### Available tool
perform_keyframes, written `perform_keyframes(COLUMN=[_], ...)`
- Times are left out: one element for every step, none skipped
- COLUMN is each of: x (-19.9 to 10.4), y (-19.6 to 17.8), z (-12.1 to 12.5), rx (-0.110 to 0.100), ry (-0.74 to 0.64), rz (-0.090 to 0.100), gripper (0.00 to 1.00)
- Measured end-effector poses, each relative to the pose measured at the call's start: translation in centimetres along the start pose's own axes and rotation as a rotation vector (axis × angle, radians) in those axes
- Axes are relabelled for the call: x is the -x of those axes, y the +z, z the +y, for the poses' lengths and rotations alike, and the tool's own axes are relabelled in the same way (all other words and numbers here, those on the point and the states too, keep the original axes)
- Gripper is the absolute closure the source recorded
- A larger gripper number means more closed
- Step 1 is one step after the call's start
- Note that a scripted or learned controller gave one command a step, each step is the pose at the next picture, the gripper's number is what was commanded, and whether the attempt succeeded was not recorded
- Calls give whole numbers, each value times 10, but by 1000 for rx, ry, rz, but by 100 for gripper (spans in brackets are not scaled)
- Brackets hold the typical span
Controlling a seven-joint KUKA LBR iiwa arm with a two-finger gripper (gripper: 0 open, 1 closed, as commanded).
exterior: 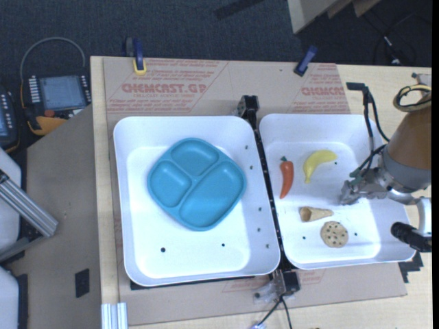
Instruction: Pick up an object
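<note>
The pincer (348, 195) is hanging low over the right side of the right bin (357, 253), at the end of the grey arm (411, 153) that is coming in from the right. It is too small and blurry to say if it is wide or narrow, so that cannot be told. Nothing is showing between its tips, and it is not holding any toy.

Four toys are lying in the right bin. A yellow banana (317, 162) is sitting near the top, and a red chili pepper (286, 177) is lying just beside it on the left, close to the bin's left wall. Lower down, an ice cream cone (315, 214) is lying on its side, pointing left. A round cookie (334, 234) is resting just below the cone. The pincer is near the cone and the cookie, a little up and to the right of them, but it is not touching either one.

In the left bin (192, 266) a blue plate with three parts (197, 183) is sitting in the middle, turned a bit slanted
</note>
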State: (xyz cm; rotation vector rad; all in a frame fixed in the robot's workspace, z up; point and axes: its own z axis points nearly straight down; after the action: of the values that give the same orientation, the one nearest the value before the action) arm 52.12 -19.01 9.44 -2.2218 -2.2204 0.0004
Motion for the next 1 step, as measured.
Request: perform_keyframes(x=[0], y=[-49], z=[-8], rx=[6], ry=[0], rz=[-3], gripper=[100])
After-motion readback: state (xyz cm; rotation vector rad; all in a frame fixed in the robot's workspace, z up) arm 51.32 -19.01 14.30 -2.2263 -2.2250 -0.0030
